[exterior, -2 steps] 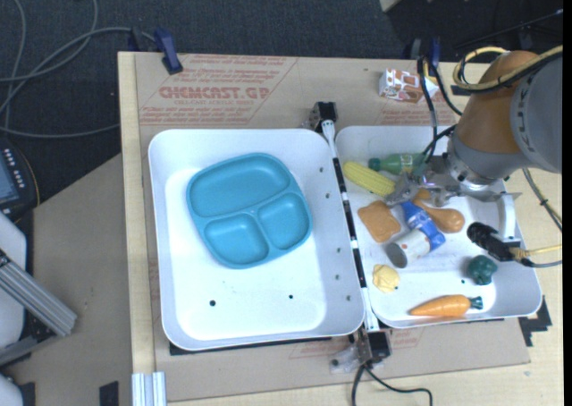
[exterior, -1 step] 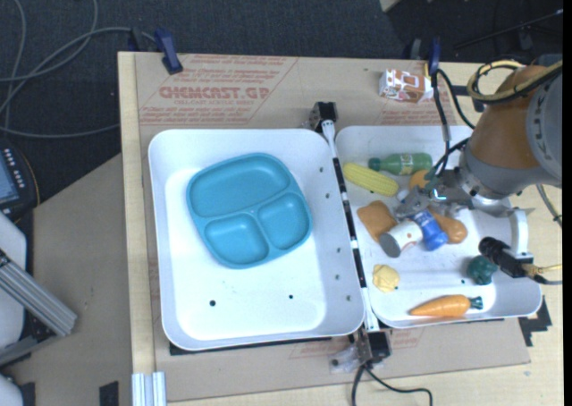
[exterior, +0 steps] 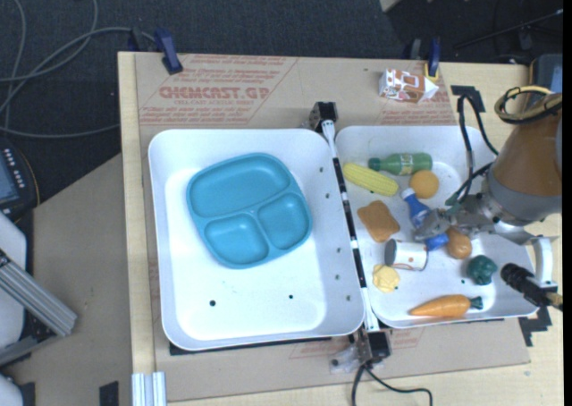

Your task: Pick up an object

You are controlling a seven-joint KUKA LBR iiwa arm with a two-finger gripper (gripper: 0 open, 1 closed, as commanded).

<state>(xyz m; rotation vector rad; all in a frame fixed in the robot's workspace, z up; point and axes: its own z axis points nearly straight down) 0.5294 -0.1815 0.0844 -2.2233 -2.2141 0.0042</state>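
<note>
Even, bright overhead light falls on the bench. The white bins (exterior: pixel 241 324) glare near washed-out, with soft, short shadows under the blue tray (exterior: pixel 248 207). The dark floor (exterior: pixel 63 82) stays dim. Focus is slightly soft throughout; small toys look fuzzy.

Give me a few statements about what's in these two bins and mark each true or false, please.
1. A blue divided plate lies in the left bin. True.
2. The carrot lies in the left bin. False: it lies in the right bin, near the front edge.
3. The corn cob lies next to the green bottle. True.
4. The plate has toy food in it. False: its three compartments hold nothing.
5. The arm's hand is over the left bin. False: it is down among the toys in the right bin.
6. A small red and white box sits on the bench outside the bins. True.
</note>
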